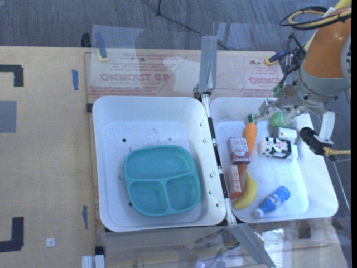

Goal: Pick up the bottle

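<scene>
Approach step: the end effector [283, 111], its grip state impossible to tell, hovers at the right bin's [329, 205] far end, so next it must travel to the blue bottle [273, 200] near the front.

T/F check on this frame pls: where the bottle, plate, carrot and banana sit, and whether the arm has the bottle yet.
1. The blue bottle lies on its side in the right bin. True.
2. The teal divided plate sits in the right bin. False: it is in the left bin.
3. The gripper holds the bottle. False: the gripper is at the far end of the right bin, well apart from the bottle near the front edge.
4. The carrot lies beside the small red carton. True.
5. The banana is in the left bin. False: it lies in the right bin, just left of the bottle.
</scene>
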Action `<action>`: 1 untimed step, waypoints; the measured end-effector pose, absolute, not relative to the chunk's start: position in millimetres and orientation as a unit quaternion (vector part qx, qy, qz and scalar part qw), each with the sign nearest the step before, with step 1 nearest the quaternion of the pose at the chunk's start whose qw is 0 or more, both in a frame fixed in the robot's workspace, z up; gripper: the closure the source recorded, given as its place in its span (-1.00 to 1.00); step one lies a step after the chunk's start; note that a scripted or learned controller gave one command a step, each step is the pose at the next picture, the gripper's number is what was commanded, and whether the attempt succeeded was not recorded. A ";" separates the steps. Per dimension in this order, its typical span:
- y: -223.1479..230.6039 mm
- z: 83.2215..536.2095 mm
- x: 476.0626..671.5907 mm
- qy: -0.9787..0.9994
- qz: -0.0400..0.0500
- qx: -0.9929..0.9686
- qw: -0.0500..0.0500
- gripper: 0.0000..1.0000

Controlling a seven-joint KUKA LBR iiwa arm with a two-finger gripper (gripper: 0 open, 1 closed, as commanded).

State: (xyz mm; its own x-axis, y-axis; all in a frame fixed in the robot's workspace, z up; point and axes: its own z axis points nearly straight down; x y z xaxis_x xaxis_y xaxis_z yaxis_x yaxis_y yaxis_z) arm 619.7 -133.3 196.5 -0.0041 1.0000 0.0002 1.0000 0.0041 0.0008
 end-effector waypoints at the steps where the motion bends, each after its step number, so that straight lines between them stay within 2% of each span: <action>1: -201.1 196.4 633.0 0.689 0.000 0.725 0.001 -1.00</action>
State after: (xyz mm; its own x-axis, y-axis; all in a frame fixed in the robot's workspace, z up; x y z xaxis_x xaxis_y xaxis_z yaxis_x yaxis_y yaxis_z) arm 633.0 -201.1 196.4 0.0513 0.9987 -0.0014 0.9987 -0.0513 0.0024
